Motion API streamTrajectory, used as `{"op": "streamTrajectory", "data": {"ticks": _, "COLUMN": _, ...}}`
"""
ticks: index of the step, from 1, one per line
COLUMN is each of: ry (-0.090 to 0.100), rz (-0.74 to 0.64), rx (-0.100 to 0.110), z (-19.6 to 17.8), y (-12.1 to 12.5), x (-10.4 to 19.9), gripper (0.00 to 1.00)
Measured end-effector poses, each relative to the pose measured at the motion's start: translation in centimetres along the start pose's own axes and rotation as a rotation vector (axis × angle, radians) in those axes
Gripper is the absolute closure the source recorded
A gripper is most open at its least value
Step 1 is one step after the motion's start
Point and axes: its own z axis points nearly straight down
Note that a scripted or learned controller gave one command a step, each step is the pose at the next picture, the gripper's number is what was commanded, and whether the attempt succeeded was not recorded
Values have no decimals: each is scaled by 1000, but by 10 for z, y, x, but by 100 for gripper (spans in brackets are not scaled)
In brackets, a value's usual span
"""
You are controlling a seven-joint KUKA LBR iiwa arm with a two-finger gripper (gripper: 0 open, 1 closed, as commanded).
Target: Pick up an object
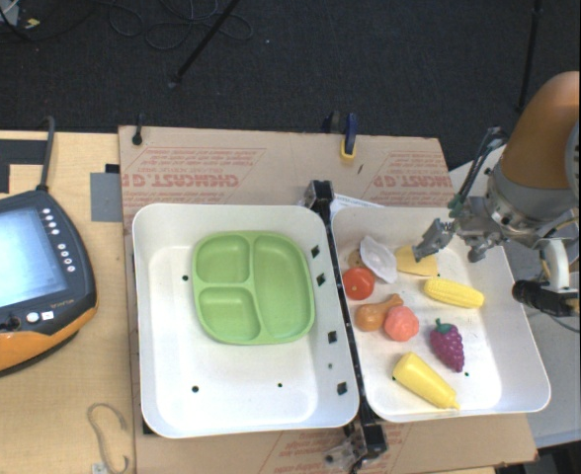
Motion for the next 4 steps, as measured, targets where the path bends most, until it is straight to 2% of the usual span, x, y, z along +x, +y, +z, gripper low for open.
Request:
{"op": "streamTrajectory", "data": {"ticks": 1, "ry": 2, "rz": -2, "rx": 6, "z": 46, "y": -7, "x": 1, "gripper": 0}}
{"op": "streamTrajectory", "data": {"ticks": 2, "ry": -5, "rz": -2, "rx": -9, "z": 90, "y": -1, "x": -7, "gripper": 0}}
{"op": "streamTrajectory", "data": {"ticks": 3, "ry": 1, "rz": -4, "rx": 3, "z": 108, "y": -1, "x": -4, "gripper": 0}}
{"op": "streamTrajectory", "data": {"ticks": 4, "ry": 1, "rz": -2, "rx": 3, "z": 97, "y": -1, "x": -6, "gripper": 100}}
